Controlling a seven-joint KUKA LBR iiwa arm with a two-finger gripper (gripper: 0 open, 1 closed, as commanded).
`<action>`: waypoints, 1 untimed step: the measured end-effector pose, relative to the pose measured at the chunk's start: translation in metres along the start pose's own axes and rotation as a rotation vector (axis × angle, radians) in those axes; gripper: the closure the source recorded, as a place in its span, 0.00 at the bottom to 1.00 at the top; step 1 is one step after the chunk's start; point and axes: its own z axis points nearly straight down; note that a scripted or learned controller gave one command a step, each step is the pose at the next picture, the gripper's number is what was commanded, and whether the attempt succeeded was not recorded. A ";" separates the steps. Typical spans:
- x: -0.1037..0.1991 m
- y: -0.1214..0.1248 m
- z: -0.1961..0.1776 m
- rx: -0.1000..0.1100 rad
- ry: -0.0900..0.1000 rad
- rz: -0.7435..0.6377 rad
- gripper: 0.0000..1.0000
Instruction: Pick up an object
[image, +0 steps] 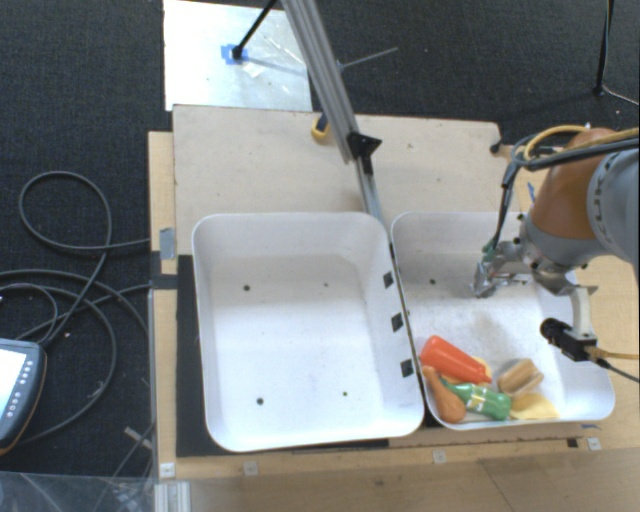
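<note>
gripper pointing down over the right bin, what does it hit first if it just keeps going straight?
Probably the bare floor of the right bin. The gripper sits above its upper part; the toy pile lies nearer the front, off that line. Depth is unclear.

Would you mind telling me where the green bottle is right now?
The green bottle lies in the right bin's near corner, between the orange carrot and the bread roll.

The gripper (487, 282) hangs over the right bin (440, 245), apart from the orange carrot (455, 357), green bottle (480, 398) and bread roll (519, 376) in its near corner.
</note>
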 end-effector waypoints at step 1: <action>0.000 0.002 -0.043 -0.002 -0.001 -0.003 1.00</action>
